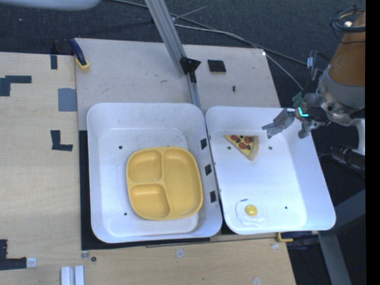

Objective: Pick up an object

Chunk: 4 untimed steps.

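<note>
Nearest the camera, a fried egg [250, 211] lies at the front of the right bin [309, 177], and a yellow three-compartment plate [164, 182] sits in the left bin [104, 159] on the table [35, 159]. Farther back in the right bin, a pizza slice [243, 144] lies flat near the rear wall. Just beyond it and to its right, the tool [289, 125] hangs over the bin's back right corner with its two fingers spread apart and nothing between them, apart from the slice.
</note>
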Motion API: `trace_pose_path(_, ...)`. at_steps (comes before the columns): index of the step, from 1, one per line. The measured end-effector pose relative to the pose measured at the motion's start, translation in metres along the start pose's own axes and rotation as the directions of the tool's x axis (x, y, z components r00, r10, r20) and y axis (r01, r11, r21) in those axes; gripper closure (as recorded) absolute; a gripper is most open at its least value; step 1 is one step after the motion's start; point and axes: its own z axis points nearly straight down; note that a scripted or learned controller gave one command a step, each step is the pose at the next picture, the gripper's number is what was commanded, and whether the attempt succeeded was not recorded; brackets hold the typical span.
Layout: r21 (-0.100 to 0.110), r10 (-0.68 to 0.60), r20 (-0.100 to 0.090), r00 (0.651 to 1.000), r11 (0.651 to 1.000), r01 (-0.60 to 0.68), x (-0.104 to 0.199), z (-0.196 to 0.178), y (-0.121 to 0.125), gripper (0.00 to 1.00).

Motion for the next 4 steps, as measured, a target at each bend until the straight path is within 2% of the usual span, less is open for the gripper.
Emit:
trace_pose_path(1,-0.001,0.000,0.000,1.000,1.000,0.000,0.000,0.000,0.000,0.00)
trace_pose_path(2,0.004,0.000,0.000,1.000,1.000,0.000,0.004,0.061,0.006,0.00)
trace_pose_path(4,0.002,0.000,0.001,1.000,1.000,0.000,0.006,0.151,0.009,0.00)
